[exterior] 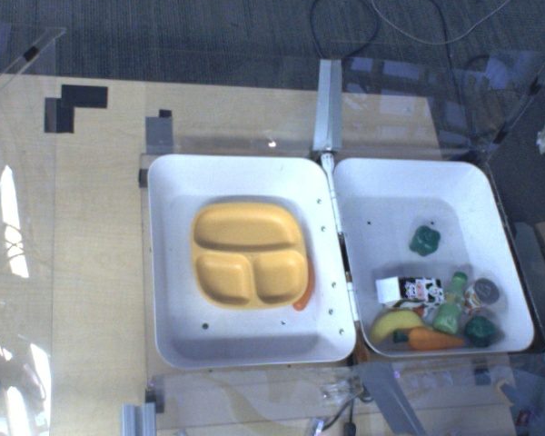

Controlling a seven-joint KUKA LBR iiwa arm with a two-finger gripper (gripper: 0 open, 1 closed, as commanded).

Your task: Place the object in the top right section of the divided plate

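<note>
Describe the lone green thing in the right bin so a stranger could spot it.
Look in the right bin, the one without the yellow divided plate. The small dark green object sits alone mid-bin, well above the jumble of items crowded along the bottom edge.

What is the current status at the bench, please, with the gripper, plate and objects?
Yellow divided plastic plate in left white bin, sections bare. Small orange piece at plate's lower right edge. Toy foods, yellow banana included, piled in right white bin.
</note>
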